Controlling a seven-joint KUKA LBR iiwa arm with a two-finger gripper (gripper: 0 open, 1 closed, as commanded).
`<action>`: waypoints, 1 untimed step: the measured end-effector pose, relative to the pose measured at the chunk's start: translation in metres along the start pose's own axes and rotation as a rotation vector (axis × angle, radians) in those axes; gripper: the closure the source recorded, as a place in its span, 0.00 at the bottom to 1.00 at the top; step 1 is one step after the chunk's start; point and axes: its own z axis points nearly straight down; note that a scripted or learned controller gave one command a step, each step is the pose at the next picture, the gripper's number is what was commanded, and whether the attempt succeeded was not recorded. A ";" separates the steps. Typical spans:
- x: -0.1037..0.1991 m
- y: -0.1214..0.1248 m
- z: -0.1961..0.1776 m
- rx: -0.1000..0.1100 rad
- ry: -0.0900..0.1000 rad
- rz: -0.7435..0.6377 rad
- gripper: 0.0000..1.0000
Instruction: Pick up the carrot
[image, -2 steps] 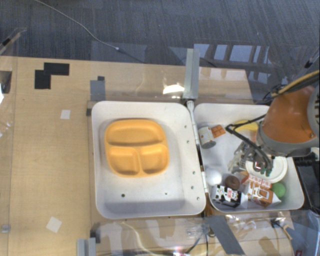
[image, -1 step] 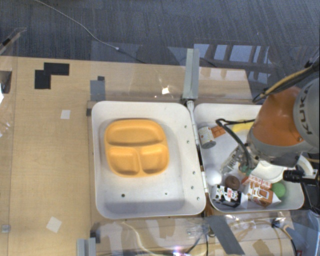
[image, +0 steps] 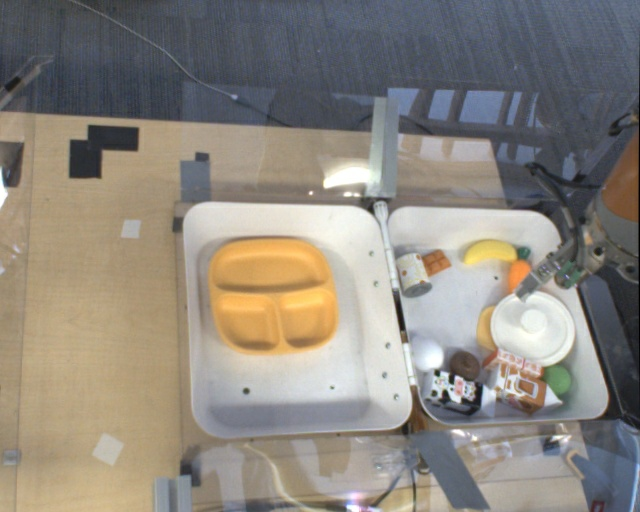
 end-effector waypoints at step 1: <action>0.040 0.019 0.073 0.009 0.011 0.044 1.00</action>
